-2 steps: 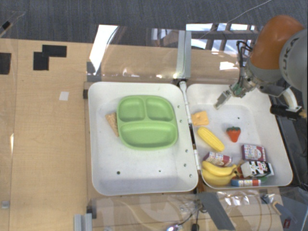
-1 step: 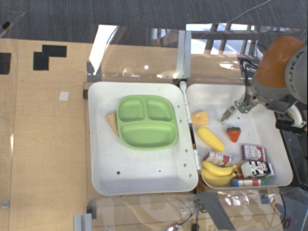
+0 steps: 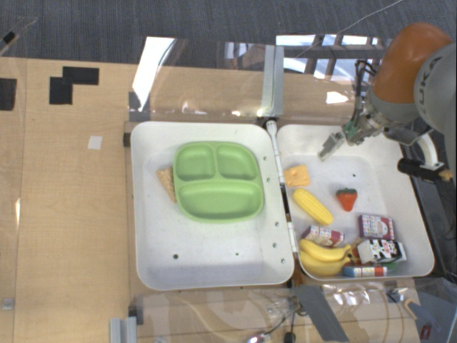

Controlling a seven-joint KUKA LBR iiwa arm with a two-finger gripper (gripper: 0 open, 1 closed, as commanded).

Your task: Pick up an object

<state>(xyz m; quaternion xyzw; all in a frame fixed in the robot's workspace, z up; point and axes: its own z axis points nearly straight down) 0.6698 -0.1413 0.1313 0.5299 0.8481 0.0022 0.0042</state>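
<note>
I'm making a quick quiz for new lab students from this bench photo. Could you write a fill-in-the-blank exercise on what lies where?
1. The green divided plate lies in the ____ bin.
2. The strawberry lies in the ____ bin.
3. The corn cob lies between the cheese piece and the ____ at the bin's front.
4. The gripper hovers over the ____ part of the right bin.

Missing words: left; right; bananas; back
</note>
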